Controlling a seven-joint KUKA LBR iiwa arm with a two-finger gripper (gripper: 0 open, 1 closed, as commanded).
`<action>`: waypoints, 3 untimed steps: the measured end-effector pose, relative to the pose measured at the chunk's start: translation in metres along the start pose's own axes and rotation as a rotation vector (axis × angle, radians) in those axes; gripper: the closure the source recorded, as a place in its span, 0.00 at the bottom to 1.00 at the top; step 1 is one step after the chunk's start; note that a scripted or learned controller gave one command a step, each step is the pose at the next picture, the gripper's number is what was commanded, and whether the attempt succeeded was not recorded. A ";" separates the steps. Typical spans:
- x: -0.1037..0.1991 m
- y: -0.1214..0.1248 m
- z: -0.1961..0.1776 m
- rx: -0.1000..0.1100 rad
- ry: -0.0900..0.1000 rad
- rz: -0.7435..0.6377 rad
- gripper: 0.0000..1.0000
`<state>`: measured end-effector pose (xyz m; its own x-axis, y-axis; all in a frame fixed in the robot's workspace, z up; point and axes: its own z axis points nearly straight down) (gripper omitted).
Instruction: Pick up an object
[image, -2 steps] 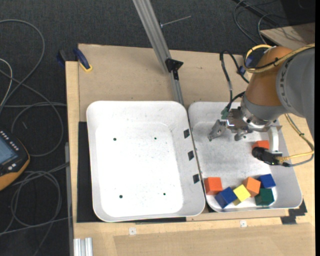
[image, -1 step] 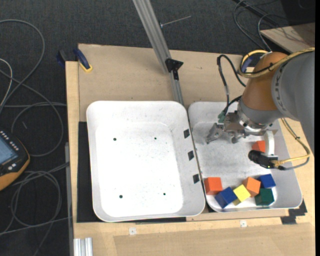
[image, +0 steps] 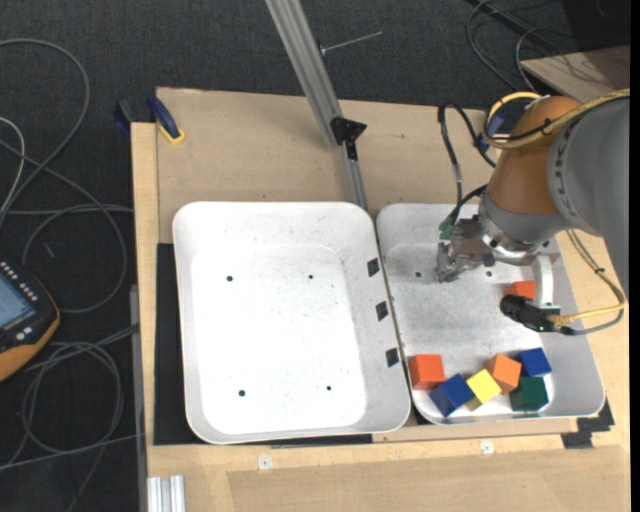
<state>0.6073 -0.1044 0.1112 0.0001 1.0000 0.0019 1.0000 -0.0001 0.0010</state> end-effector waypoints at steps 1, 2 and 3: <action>0.002 0.003 -0.044 -0.005 -0.002 -0.002 1.00; 0.002 0.005 -0.094 -0.007 -0.003 -0.002 1.00; 0.067 0.004 -0.099 -0.001 0.001 -0.008 1.00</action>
<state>0.6113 -0.0381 0.2104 -0.0079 1.0000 0.0032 1.0000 0.0079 0.0017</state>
